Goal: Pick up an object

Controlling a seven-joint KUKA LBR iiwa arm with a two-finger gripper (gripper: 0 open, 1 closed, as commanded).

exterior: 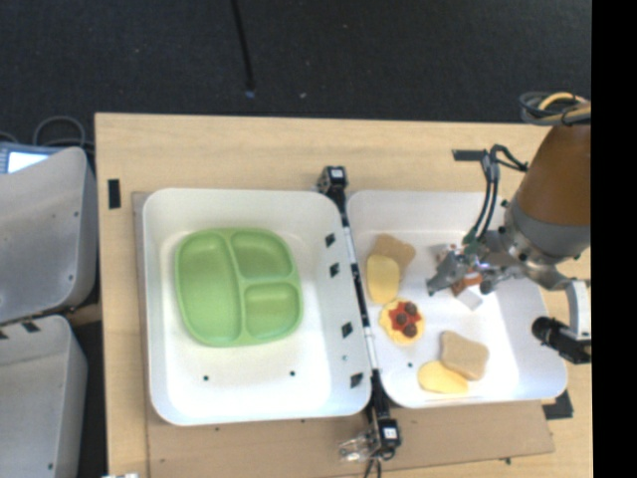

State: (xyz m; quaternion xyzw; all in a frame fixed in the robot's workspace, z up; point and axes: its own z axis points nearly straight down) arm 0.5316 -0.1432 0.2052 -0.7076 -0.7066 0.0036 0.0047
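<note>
the right bin has open floor near its far wall, food pieces left of the jaws, whose opening i cannot tell.

A green divided plate sat in the left white bin, three compartments showing. The bins lay side by side on a pale wooden bench, black clips along their shared edge. Grey chair-like shapes stood at far left, over dark carpet.
</note>
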